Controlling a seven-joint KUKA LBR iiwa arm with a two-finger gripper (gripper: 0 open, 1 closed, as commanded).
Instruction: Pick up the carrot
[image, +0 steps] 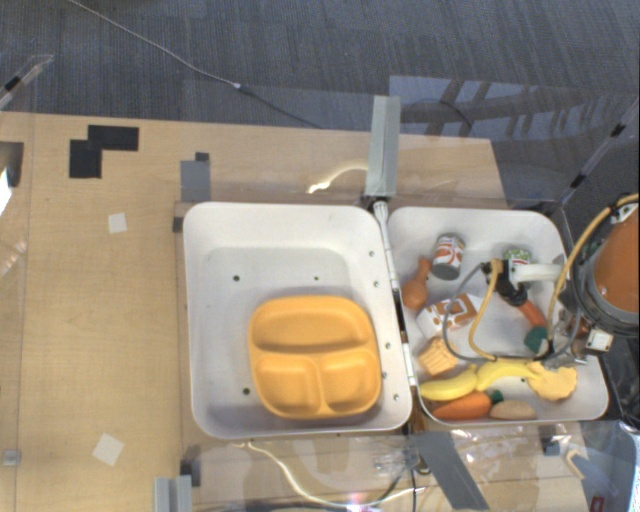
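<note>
Carrot (463, 406) sits lower right of frame, at the right bin's (548, 228) bottom edge, just under the banana (470, 380). Claw (548, 345) is right of it, apart. Claw state: can't tell. Step: approach. Next: move down-left over the carrot, descend, avoid the banana.

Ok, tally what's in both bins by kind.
Plate: 1
Can: 1
Banana: 1
Carrot: 1
Small pieces I can't name: 5 (brown piece, white box, tan square, beige lump, yellow lump)
Total: 9, leaving out an orange bit by the cable, too unclear to class.
</note>
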